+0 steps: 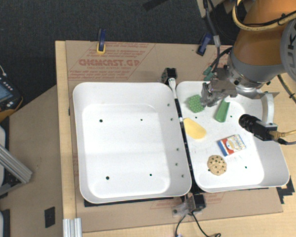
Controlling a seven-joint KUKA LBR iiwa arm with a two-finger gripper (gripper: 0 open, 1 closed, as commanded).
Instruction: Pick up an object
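My gripper (pixel 210 97) hangs low over the far left part of the right bin (pixel 266 179), beneath the orange band of the arm. A bumpy green object (pixel 194 103) lies just left of the gripper, touching or nearly touching it. A green cylinder (pixel 222 111) lies just to its right. A yellow wedge (pixel 194 129) rests near the bin's left wall. A small red, white and blue box (pixel 231 145) and a round cookie (pixel 216 165) lie nearer the front.
The left bin (pixel 123 142) sits beside the right one, on a cardboard sheet (pixel 113 58). A black part with a cable (pixel 256 126) hangs off the arm over the right bin. Clamps hold the cardboard at the far edge.
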